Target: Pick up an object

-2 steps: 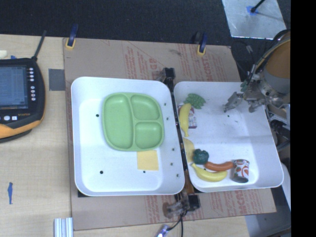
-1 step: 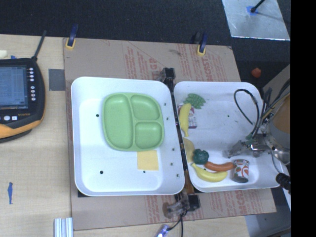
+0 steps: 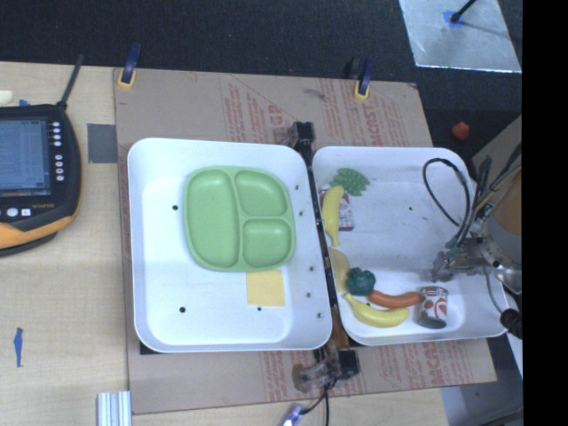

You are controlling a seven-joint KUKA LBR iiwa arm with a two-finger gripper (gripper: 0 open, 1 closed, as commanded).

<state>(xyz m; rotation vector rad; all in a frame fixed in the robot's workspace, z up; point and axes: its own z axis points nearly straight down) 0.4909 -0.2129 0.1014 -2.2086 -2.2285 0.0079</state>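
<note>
Seen from above, 2 white bins sit side by side. The left bin (image 3: 151, 238) holds a green divided plate (image 3: 238, 217) and a yellow cheese slice (image 3: 265, 287). The right bin (image 3: 390, 167) holds 2 bananas, one upright (image 3: 331, 213) and one at the front (image 3: 376, 313), plus broccoli (image 3: 360, 280), a carrot (image 3: 395, 299) and a small can (image 3: 433, 307). The gripper (image 3: 449, 263) hangs just above the can; its opening is unclear.

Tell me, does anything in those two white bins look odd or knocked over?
Mostly tidy. One small can lies on its side in the right bin, beside the carrot and banana. The green divided plate sits flat in the left bin.
</note>
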